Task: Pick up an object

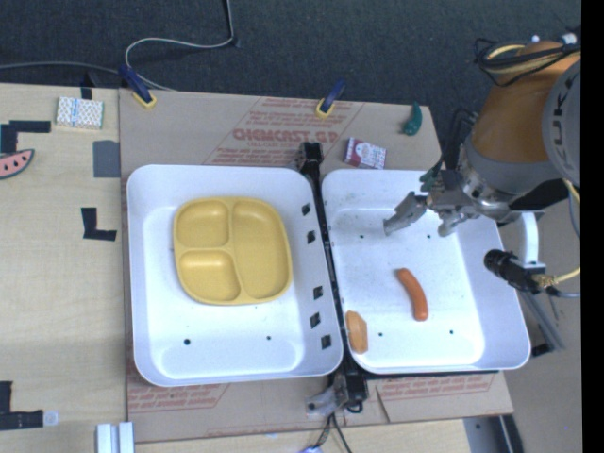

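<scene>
Two white bins sit side by side on the worktop [66, 253], over a cardboard sheet [274, 130]. The left bin [151, 347] holds a yellow divided plate [231, 250], three compartments, lying flat at its centre. The right bin [491, 347] holds a sausage [411, 293] near its middle, lying at a slant, and a small orange-brown piece of food [356, 330] — a bread-like lump — against the bin's lower left wall. The two are well apart, with bare bin floor around the sausage.

Outside the bins: a small red-and-white packet [364, 153] on the cardboard just above the right bin, a green clip [413, 118] to the packet's upper right, two blue-and-yellow clamps [140, 85] along the cardboard's top edge, a black cable [189, 41] in the upper left of the frame, and a pink slice-shaped piece [13, 162] at the left edge.

The gripper [429, 210] is over the upper part of the right bin, above the sausage and apart from it. Jaws spread apart, nothing between them.

The arm enters from the right of the frame — orange band at upper right, wrist angled down and leftward.
</scene>
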